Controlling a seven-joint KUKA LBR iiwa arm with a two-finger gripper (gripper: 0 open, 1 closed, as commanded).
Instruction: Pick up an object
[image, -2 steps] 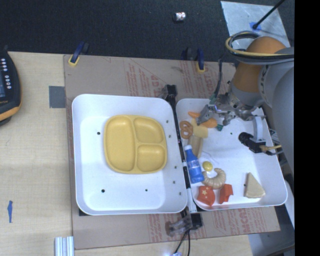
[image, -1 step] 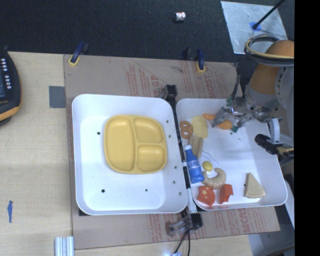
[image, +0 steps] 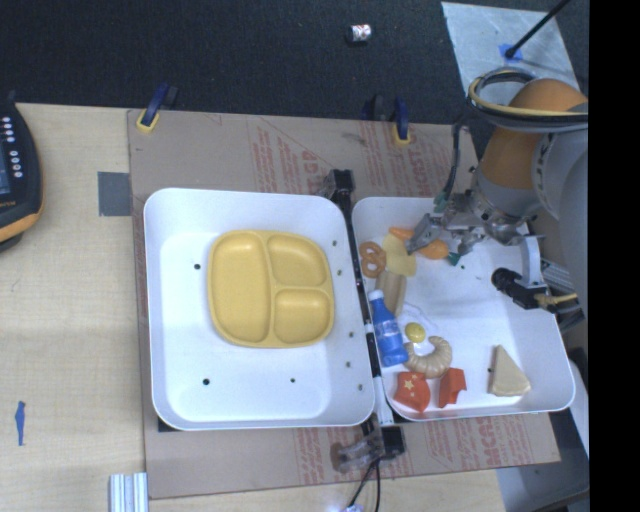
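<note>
In the camera view, the gripper (image: 437, 238) is hanging low over the right bin (image: 545, 400), with an orange piece (image: 432, 250) lying just at its tips; whether it is clasping anything I cannot tell. The pretzel (image: 372, 258) and blue bottle (image: 385, 330) are sitting left of the tips. Judging so, nothing is lifted yet; grasping and raising remain.

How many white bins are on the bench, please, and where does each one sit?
2. The left bin holds a yellow divided tray. The right bin holds small toy food items, with the tool over its upper part.
</note>
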